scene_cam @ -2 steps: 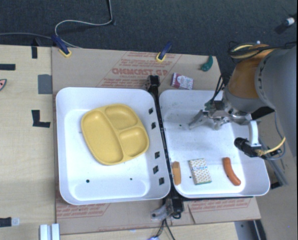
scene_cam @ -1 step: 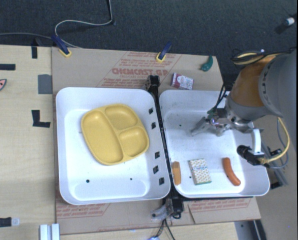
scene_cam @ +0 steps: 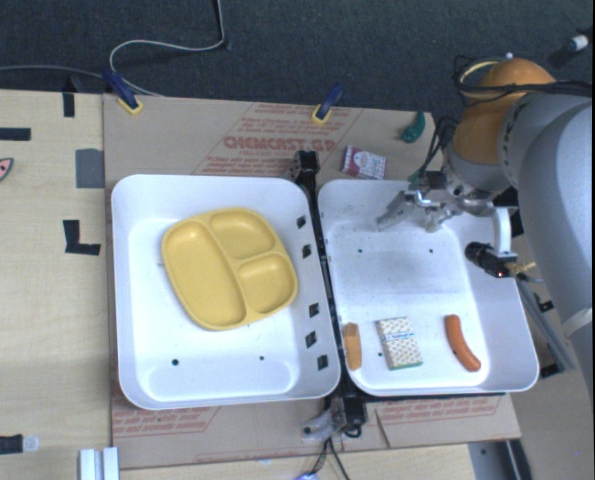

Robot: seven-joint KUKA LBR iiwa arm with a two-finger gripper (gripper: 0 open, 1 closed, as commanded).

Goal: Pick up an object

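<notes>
My gripper [scene_cam: 413, 216] hangs over the far part of the right bin [scene_cam: 417, 263], its fingers spread open with nothing between them. Three small objects lie along that bin's near edge, well below the gripper: an orange-brown bun-like piece [scene_cam: 352, 345] at the left, a small patterned box [scene_cam: 400, 342] in the middle, and an orange sausage [scene_cam: 463, 343] at the right. A yellow divided plate [scene_cam: 230, 266] lies in the left bin [scene_cam: 137, 298].
The grey arm [scene_cam: 557, 198] fills the right side, beside the right bin. A small red-and-white packet [scene_cam: 363, 162] and a green item [scene_cam: 414, 126] lie on the cardboard behind the bins. Black clips [scene_cam: 312, 258] line the ridge between the bins.
</notes>
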